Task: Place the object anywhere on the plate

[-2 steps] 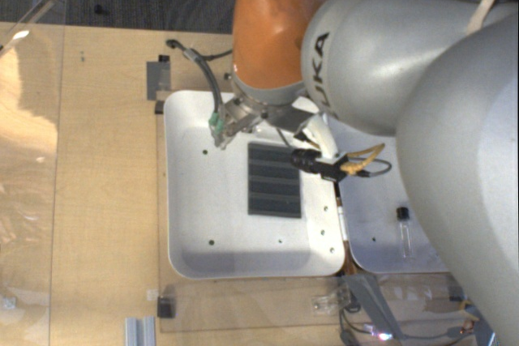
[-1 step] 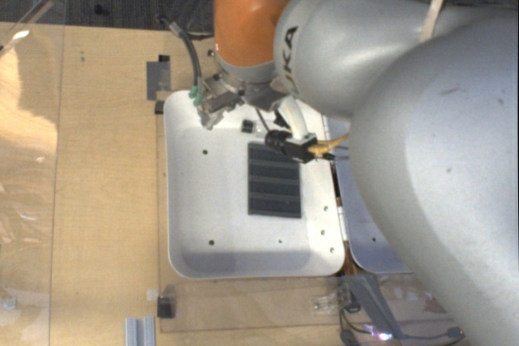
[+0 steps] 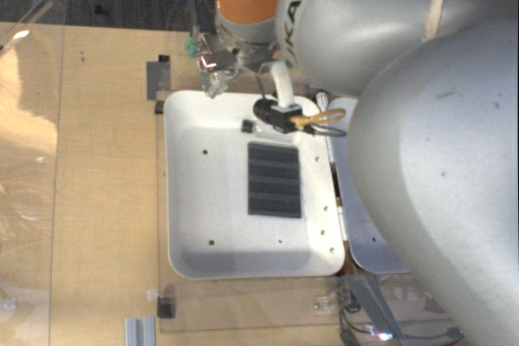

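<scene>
A dark grey ribbed rectangular plate point(image 3: 274, 178) lies flat in the middle of the left white bin point(image 3: 190, 198). A small dark block point(image 3: 246, 126) rests on the bin floor just beyond the plate's far left corner, apart from it. My gripper point(image 3: 214, 82) hangs over the bin's far rim, up and to the left of the small block and well away from the plate. I see nothing held in it.
The big grey arm covers most of the right bin point(image 3: 366, 249), of which a strip shows near the front. Black clamps point(image 3: 160, 77) sit on the wooden bench at the left bin's corners. Bare bench point(image 3: 89, 174) stretches to the left.
</scene>
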